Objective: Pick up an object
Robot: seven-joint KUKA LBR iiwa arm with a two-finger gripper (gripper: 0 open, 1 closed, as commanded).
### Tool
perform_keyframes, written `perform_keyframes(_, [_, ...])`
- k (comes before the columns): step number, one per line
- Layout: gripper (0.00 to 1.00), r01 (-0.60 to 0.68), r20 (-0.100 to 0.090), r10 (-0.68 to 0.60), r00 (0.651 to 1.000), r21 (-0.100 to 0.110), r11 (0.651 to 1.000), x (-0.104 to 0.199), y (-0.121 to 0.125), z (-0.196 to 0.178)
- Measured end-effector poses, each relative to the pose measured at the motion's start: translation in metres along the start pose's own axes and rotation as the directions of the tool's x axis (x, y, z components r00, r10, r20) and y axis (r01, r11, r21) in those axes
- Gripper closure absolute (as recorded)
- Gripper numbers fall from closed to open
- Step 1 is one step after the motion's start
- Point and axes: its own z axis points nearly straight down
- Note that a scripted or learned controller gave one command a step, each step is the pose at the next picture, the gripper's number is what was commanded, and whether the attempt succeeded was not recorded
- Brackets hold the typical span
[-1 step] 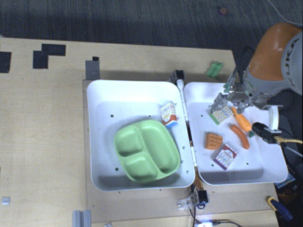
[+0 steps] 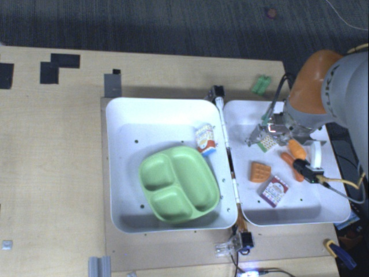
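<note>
Pincer [image 2: 260, 138] crowds right bin's [image 2: 248, 206] back wall; front floor lies open.

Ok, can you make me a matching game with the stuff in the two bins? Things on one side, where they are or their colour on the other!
Things:
1. plate
2. waffle
3. carrot
4. packet

Clues:
A. orange, in the right bin, next to the arm
B. green, with three sections, in the left bin
C. small and white, just above the plate's top right corner
D. tan square, in the middle of the right bin

Pairs: 1-B, 2-D, 3-A, 4-C
</note>
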Motion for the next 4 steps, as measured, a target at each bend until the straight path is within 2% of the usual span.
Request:
perform_keyframes(1, [1.0, 0.001, 0.003, -0.001, 1.0, -0.008, 1.0, 0.0, 0.002, -0.012])
perform_keyframes(2, [0.0, 0.001, 0.002, -0.001, 1.0, -0.007, 1.0, 0.0, 0.002, -0.012])
perform_keyframes(3, [0.0, -0.001, -0.001, 0.001, 1.0, 0.003, 1.0, 0.016, -0.057, 0.007])
perform_keyframes(4, [1.0, 0.0, -0.001, 0.0, 1.0, -0.003, 1.0, 0.017, -0.055, -0.005])
